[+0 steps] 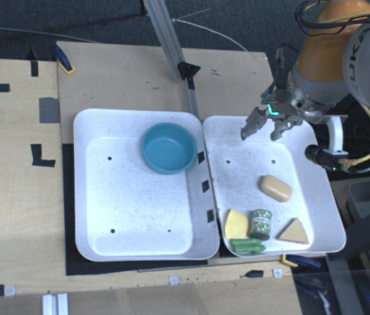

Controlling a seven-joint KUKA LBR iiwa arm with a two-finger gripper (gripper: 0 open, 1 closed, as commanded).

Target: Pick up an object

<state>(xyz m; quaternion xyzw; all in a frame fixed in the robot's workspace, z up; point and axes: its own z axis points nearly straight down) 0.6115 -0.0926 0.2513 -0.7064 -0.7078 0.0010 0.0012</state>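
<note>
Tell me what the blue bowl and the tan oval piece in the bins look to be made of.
The blue bowl looks like moulded plastic: even colour, smooth, slightly glossy wall. The tan oval piece looks matte and soft-edged with no shine, possibly foam, soap or painted wood; the view leaves that open.

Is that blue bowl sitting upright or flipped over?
Upright. The blue bowl in the left bin shows its open mouth and hollow inside, rim facing up.

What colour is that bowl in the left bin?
The bowl is blue, plainly seen in the camera view from above.
</note>
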